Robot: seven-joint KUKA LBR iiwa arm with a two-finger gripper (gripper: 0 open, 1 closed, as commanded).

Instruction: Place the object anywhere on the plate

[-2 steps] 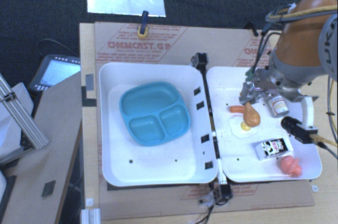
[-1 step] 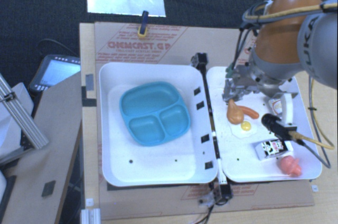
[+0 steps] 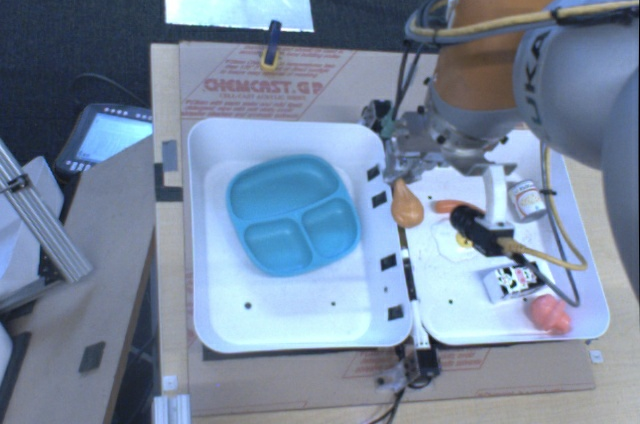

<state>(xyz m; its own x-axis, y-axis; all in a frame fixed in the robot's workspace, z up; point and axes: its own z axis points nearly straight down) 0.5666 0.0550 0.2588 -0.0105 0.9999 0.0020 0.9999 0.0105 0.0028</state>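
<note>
The gripper (image 3: 402,174) sits over the right bin (image 3: 585,307), by the wall between the bins. A tan pear (image 3: 406,204) hangs right under it. I cannot tell if it grips. The blue plate (image 3: 292,213) lies in the left bin (image 3: 215,312)

One fixed camera looks down at a slant on both white bins (image 3: 300,337), arm (image 3: 560,62) entering from right.

I am looking at a grey arm (image 3: 585,82) with smooth, rounded housings; dark lettering is showing on its side. A glossy orange band (image 3: 495,37) is bulging above the wrist. Yellow and black cables (image 3: 520,17) are running across the band and along the grey link. Below the wrist, a metallic grey gripper assembly (image 3: 420,147) with dark fittings is showing.
</note>
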